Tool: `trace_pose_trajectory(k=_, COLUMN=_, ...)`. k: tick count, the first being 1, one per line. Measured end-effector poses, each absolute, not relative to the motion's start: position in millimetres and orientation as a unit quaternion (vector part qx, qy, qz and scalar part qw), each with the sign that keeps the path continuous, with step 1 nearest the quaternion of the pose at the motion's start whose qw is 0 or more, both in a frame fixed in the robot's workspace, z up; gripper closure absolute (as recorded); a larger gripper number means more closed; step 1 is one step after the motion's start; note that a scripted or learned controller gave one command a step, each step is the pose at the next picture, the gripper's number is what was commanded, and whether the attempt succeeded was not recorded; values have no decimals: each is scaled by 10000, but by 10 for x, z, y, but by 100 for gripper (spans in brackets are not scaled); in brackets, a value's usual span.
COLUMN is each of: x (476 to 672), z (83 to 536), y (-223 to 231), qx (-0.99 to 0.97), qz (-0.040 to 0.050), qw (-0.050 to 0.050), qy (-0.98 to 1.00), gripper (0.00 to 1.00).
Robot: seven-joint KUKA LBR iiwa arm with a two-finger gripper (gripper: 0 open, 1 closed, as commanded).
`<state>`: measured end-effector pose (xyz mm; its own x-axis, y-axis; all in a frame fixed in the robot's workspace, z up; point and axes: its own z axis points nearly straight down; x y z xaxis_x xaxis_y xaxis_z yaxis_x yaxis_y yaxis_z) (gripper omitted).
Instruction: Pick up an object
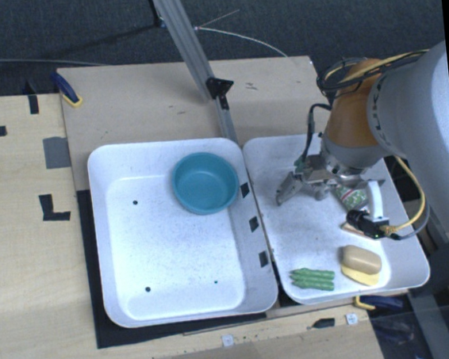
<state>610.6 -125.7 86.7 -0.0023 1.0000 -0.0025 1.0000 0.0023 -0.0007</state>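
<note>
1. Nearest the camera, at the right bin's (pixel 294 231) front edge, lie a green pod-like object (pixel 311 279) and a yellow sponge-like block (pixel 361 264), close together but apart.
2. Behind them, a small green-and-white item (pixel 353 196) sits beside the wrist; cables and a black connector partly cover it, so what it is stays unclear.
3. Over the bin's middle, the gripper (pixel 299 187) hangs with its two fingers spread, nothing between them. That suits a descent, though no object lies directly beneath.
4. Any of the three could be the target; the pod and block look the most reachable.
5. In the left bin (pixel 128 248), a blue bowl (pixel 205 182) rests at the far right corner, well apart from the gripper.
6. Much of the right bin's far side is hidden by the arm (pixel 361 116).
</note>
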Motion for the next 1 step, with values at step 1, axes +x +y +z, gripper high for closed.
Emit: trace_pose_trajectory(k=1, x=6117, z=1002, y=-1260, qx=7063, qz=-4, qw=21, qy=7080, gripper=100)
